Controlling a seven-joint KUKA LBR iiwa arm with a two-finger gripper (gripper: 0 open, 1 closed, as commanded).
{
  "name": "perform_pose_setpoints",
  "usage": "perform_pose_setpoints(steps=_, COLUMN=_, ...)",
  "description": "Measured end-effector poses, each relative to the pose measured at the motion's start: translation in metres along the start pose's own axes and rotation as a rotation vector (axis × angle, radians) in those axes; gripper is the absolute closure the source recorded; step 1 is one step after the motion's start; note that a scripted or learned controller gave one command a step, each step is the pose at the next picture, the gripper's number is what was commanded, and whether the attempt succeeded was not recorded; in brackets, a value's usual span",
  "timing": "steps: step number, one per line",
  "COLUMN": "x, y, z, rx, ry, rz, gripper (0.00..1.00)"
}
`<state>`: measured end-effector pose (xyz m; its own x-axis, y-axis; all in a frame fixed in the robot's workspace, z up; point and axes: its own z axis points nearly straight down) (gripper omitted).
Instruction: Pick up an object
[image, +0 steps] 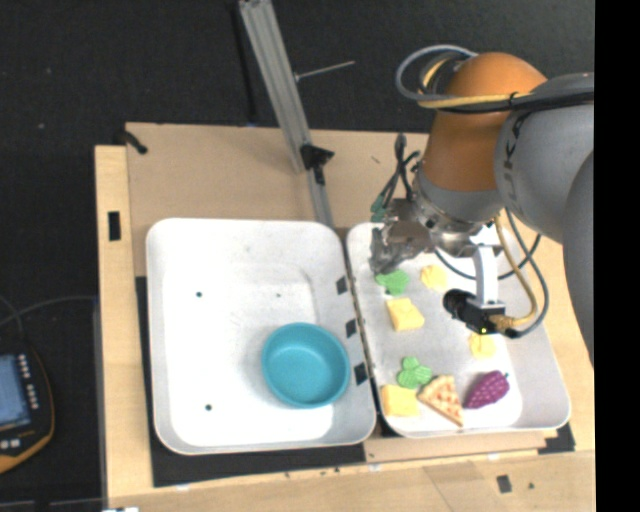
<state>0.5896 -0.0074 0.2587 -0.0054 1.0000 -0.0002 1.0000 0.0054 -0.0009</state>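
Floor: dark, near black, surrounding the bench on the far and left sides; bench top: pale tan board, square-cornered, with small black fittings along its left edge; metal post: grey, slanting up from the bench's far side; handheld control pendant: at left edge, dark screen, orange trim, cable attached.

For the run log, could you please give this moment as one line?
end effector: over right bin, at green piece | grasp: unconfirmed | blue bowl: left bin
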Motion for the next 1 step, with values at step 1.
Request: perform_pose_setpoints(steps=1, x=0.0507, y=0.0133, z=-0.0034, rx=-0.003, ry=0.001, rz=-0.002, gripper=1.00)
